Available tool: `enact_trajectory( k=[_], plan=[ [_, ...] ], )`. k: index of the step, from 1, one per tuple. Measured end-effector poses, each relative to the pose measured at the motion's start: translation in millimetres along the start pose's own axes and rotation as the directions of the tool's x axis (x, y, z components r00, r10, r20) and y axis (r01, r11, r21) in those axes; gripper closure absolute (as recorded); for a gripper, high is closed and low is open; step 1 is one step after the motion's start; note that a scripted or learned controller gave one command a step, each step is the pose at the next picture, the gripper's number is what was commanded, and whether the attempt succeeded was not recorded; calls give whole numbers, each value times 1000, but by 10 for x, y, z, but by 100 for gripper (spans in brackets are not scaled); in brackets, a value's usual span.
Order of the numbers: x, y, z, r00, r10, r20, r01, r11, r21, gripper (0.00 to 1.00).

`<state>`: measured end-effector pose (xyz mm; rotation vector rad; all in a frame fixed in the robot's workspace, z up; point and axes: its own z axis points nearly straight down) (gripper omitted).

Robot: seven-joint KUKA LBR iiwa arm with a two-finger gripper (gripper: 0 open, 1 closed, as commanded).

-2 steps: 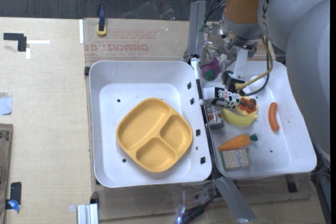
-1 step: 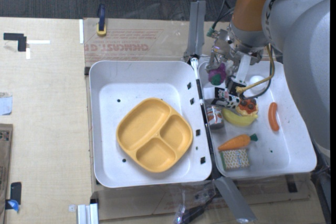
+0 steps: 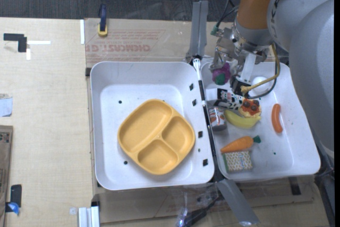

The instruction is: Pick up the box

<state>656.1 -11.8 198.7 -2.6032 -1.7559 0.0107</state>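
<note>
Grey arm (image 3: 308, 34), orange band, black and yellow cables.

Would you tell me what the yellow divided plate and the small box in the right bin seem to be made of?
The yellow divided plate looks like moulded plastic: one even colour, rounded edges, soft sheen. The small box looks like printed cardboard, matte with a fine pattern, though it is too small to be sure.

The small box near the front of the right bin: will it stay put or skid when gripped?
The box lies flat on the right bin floor, so it probably won't roll or tip. It looks small and likely light, so it may skid on the smooth plastic. The toy carrot lies close behind it and could get nudged.
</note>
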Motion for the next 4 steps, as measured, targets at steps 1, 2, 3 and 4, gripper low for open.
enact_trajectory(
  k=[1,2,3,4],
  plan=[
    [-11,4,-83,1000,-1,2,1,1000,1,100],
    [222,-167,77,956,-294,-2,294,956,-3,100],
    [202,-156,-8,957,-290,-1,290,957,-3,100],
    [-125,78,79,978,-209,-2,209,978,-5,100]
  ],
)
